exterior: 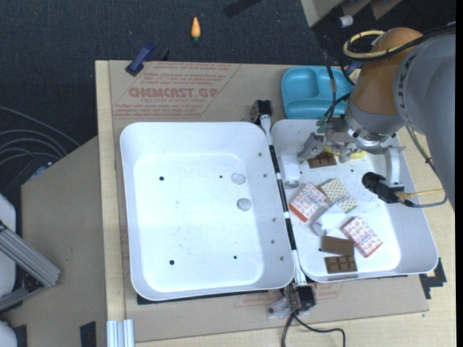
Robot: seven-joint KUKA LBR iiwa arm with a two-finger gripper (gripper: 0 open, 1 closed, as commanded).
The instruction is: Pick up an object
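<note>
My gripper (pixel 323 144) hangs low over the back of the right bin (pixel 416 248), with the grey arm reaching in from the right. A small brown bar (pixel 322 162) lies right under the gripper; I cannot tell whether they touch. Further forward in that bin lie a red-and-white packet (pixel 307 201), a checkered packet (pixel 338 192), a second red-and-white packet (pixel 362 236) and two brown chocolate pieces (pixel 338 246) (pixel 341 264).
The left bin (pixel 145 194) holds two small round grey discs (pixel 239 179) (pixel 244 205). A light blue tub (pixel 309 92) stands just behind the right bin, close to the arm. A ridge with clips (pixel 278 186) separates the two bins.
</note>
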